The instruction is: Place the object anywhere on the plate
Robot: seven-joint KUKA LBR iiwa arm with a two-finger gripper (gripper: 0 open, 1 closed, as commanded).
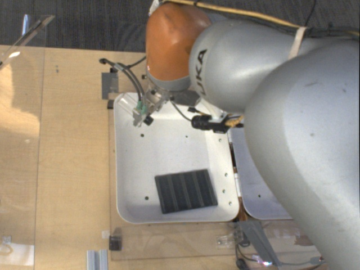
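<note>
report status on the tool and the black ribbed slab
Status: tool over far left corner of left bin. Black ribbed slab flat on the bin floor, near end, apart from tool. Nothing seen between them.

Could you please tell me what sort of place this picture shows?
Probably a robotics lab or test cell: a grey KUKA arm reaches over a shallow white bin holding a black ribbed plate, on a wooden bench.
</note>
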